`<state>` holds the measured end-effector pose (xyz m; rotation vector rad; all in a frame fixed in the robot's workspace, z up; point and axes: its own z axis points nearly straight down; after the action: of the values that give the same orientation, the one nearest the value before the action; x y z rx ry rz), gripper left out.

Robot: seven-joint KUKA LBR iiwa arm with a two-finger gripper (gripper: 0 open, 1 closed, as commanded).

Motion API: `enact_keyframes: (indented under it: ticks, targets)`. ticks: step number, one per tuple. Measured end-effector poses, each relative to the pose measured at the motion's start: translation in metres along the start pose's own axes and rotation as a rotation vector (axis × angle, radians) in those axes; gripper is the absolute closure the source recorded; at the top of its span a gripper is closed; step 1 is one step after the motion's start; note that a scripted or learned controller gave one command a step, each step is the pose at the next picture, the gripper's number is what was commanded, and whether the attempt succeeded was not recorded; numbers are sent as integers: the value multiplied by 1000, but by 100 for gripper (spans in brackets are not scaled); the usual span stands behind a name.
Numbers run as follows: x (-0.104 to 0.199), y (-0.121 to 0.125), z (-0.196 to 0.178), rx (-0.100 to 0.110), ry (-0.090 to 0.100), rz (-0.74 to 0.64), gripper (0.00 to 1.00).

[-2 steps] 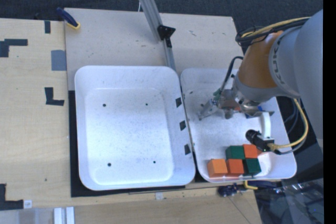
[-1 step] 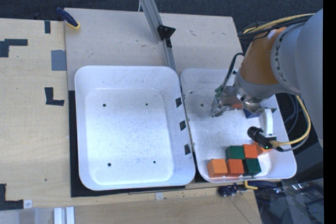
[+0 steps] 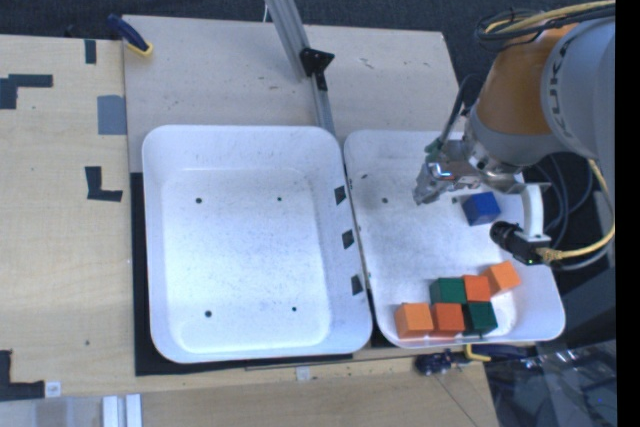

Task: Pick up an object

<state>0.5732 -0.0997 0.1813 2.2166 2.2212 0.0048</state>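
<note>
From the overhead camera, small orange and green plastic cubes [image 3: 452,305] are crowding the near corner of the right-hand shallow white bin [image 3: 395,215], with one more orange cube [image 3: 505,276] lying just beside them. A blue cube [image 3: 481,207] is sitting alone, near my gripper [image 3: 436,179]. My grey arm is reaching in from the right, wrist bent down over this bin. I cannot tell how my gripper is set.

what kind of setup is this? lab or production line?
Likely a robotics lab bench for grasping trials: a KUKA arm reaches over two white bins, small coloured blocks sit in the right bin, and tape marks dot the plywood bench.
</note>
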Motion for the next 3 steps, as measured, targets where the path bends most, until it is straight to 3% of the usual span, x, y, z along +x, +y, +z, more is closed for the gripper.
enact_keyframes:
  ticks: [1, 2, 3]
  targets:
    - [-4, -4, -61, -1, -1, 1, 100]
    - [-3, -3, -97, 1, 0, 0, 100]
    - [45, -4, -96, 6, 1, -4, 100]
